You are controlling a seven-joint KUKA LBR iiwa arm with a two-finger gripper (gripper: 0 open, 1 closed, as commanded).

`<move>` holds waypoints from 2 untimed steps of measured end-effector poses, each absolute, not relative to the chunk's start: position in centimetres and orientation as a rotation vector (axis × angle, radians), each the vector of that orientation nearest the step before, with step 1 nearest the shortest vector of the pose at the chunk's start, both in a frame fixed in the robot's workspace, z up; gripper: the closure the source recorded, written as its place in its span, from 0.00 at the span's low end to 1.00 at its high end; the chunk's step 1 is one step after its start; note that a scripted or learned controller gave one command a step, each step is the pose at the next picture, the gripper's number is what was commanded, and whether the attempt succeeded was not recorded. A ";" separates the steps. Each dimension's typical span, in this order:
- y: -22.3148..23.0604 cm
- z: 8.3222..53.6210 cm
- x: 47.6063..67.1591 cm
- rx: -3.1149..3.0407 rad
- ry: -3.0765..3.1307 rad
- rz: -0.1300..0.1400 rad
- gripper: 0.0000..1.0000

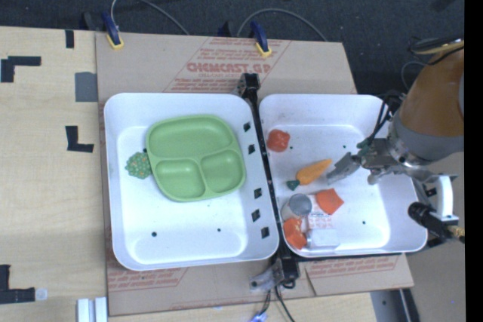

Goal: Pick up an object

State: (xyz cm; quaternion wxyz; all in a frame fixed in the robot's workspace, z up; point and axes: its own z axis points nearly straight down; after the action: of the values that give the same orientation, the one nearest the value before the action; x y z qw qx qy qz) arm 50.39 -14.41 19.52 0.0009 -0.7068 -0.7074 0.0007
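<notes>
We take the toy carrot (313, 172) as our landmark and likeliest target in the right bin (377, 105). The gripper (353, 165) sits just to the carrot's right, low over the bin floor, and its 2 fingers look parted with nothing between them — 1 dark finger reaches toward the carrot's orange tip. The carrot's long axis runs on a slant, green end down-left, orange tip up-right, so it lies roughly in line with our approach rather than across it.

Around the carrot: a red tomato-like piece (278, 139) up-left, an orange block (329, 201) just below, a grey round lid (299, 204) below-left, and a small white packet (320, 226) further down. The left bin (121, 185) — well to the carrot's left — holds a green divided plate (196, 157) and a small green broccoli toy (138, 164) touching its left edge.
</notes>
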 end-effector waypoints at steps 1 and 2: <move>-12.3 8.6 49.8 -2.222 -2.225 -0.004 0.00; -9.3 8.6 57.1 -2.222 -2.228 -0.006 0.00</move>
State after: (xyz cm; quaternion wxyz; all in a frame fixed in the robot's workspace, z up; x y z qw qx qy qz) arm 57.14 -9.30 8.64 -0.0026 -0.7061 -0.7081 -0.0020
